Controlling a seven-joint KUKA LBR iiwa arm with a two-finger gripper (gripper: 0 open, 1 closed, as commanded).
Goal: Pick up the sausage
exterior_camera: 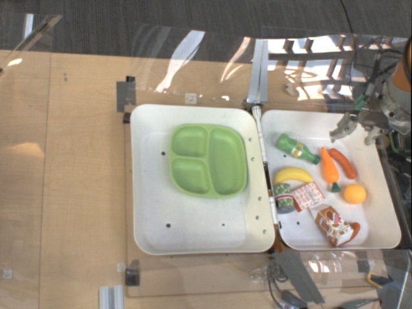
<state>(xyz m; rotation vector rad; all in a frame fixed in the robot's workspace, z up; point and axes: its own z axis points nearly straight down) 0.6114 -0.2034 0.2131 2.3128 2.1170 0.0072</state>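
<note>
Beside carrot [329,166], sausage [345,163], unobscured

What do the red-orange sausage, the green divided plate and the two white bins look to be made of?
Red-orange sausage: probably moulded plastic toy food, with a smooth, uniform colour. Green divided plate: likely matte plastic, one piece, with soft rounded compartment ridges and no glare. Left white bin and right white bin: apparently rigid plastic or coated metal, shallow, with rounded corners and a dull sheen; I cannot tell which.

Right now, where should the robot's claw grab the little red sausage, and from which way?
Probably around the middle of the sausage, coming straight down from above. It lies flat and slanted in the right bin, so the fingers should close across its narrow width. The carrot lies close on its left, leaving little room there.
</note>
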